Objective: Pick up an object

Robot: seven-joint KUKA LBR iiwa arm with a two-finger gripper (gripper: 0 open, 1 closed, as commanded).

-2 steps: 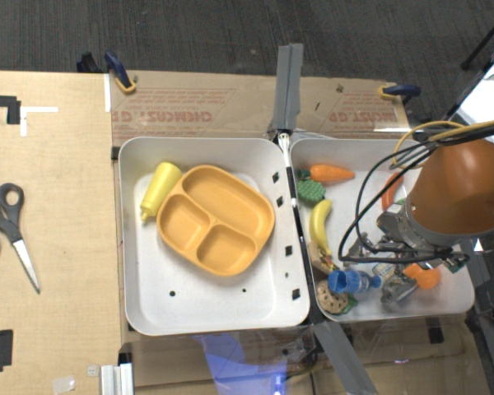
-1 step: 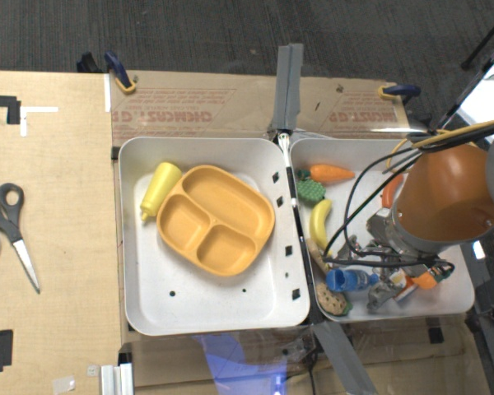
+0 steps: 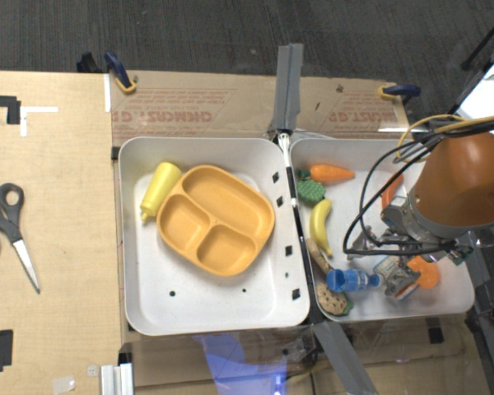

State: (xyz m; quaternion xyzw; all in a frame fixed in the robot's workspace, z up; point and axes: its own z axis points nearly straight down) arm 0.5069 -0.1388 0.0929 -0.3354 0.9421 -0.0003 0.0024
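One arm reaches low into the right bin [image 3: 457,307] — gripper [image 3: 402,281] among toys.
We cannot tell its state; the blue bottle [image 3: 351,281] lies just left — long axis crosswise.

My own orange band [image 3: 461,179] and cables [image 3: 370,220] cover the right bin [image 3: 453,303]'s right half, so I can't tell what lies under them. An orange thing [image 3: 428,276] beside my jaws [image 3: 399,280] is partly hidden; I can't name it, nor tell how my jaws stand. Left of the bin, on the worktop [image 3: 49,220], the scissors [image 3: 15,229] are cut off by the picture's edge. The speckled thing [image 3: 333,303] at the bin's near-left corner is too small to identify.
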